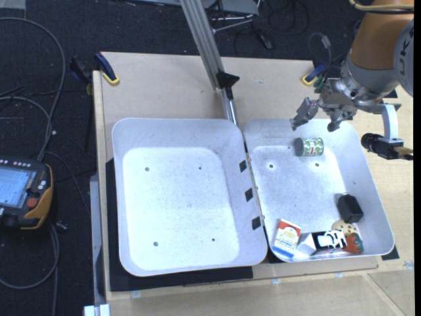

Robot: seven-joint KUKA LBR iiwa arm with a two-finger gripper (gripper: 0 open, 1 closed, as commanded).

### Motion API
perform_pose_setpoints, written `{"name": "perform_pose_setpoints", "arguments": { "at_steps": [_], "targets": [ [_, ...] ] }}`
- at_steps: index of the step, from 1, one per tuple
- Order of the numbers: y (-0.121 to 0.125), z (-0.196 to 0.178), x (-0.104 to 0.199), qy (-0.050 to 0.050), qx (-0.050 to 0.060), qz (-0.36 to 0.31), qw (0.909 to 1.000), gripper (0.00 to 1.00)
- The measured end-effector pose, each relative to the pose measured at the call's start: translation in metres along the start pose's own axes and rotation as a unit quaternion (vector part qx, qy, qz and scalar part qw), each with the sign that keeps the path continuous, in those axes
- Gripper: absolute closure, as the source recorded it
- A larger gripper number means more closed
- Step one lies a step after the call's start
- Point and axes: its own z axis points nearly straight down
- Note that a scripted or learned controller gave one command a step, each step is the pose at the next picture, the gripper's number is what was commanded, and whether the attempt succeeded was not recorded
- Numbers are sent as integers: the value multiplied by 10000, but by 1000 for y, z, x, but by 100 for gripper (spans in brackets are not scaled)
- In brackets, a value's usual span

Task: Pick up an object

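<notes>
My gripper (318, 121) hangs over the far edge of the right bin (289, 176), its two fingers spread open with nothing between them. Just below it a small green and grey can (309, 146) lies on its side on the bin floor. A black block (350, 208) rests near the bin's right wall. A red, white and blue carton (287, 237) lies at the bin's front edge, beside a flat pack with black, white and red print (335, 240).
The left bin (177, 189) sits beside the right one, with black clips along their shared edge. A slanted metal pole (207, 45) rises from behind the bins. A teach pendant (23, 193) lies off the bench at left.
</notes>
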Motion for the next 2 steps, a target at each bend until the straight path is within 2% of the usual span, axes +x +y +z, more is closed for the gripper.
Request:
{"name": "perform_pose_setpoints", "arguments": {
  "at_steps": [1,2],
  "targets": [
    [-3,-85,-17,-6,-35,354,9994,0],
    [7,52,-13,7,40,0,10000,0]
  ]
}}
